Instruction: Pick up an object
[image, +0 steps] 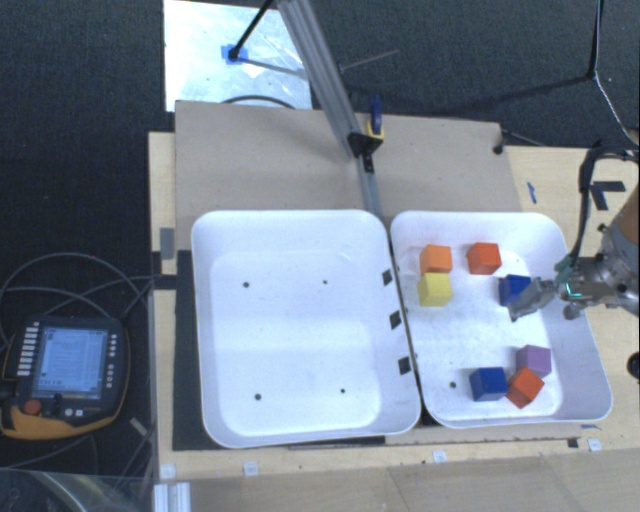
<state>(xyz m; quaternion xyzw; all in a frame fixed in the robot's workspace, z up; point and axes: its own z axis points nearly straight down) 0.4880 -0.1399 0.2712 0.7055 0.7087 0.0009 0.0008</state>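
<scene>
You were at the approach step: the gripper (527, 300) hovered at the blue cube (514, 288) in the right bin (590, 380); finger state could not be told. Next called for confirming closure, then lifting.

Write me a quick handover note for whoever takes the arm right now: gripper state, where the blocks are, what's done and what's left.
Gripper: low in the right white bin, against the blue cube; grasp not confirmed.
Blocks, all in the right bin: orange cube, red-orange cube, yellow cube, second blue cube, tilted orange cube, purple cube.
Done: approach.
Left: grasp and lift one block.
</scene>
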